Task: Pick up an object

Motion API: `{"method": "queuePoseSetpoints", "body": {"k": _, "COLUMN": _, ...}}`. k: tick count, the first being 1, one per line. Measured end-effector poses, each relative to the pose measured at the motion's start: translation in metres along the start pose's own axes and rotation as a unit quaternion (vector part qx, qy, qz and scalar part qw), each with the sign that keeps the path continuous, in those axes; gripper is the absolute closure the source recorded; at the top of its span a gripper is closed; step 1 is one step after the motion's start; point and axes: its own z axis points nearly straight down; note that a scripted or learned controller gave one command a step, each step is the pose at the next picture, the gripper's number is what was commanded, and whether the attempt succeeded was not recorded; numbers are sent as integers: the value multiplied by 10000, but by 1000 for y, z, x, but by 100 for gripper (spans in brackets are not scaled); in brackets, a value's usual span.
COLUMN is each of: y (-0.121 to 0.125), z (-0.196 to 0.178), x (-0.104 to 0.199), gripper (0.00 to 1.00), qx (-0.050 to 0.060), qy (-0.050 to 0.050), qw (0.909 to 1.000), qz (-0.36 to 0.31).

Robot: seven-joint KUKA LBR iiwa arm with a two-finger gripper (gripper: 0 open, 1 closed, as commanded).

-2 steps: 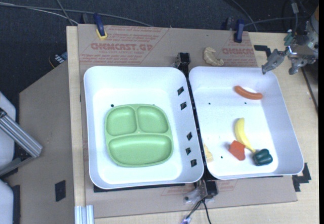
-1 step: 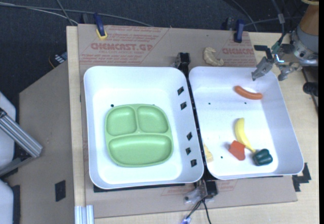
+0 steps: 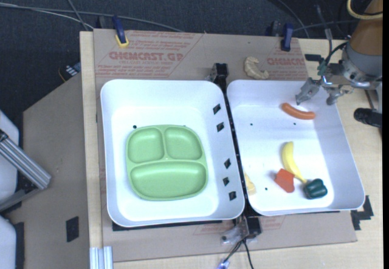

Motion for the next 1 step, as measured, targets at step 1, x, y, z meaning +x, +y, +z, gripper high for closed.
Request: {"method": "queuePoseSetpoints", "body": {"k": 1, "y": -4, "z": 43, "x": 1, "gripper": 0, "qx": 3, "qy": 2, "qw": 10000, "qz": 0}}
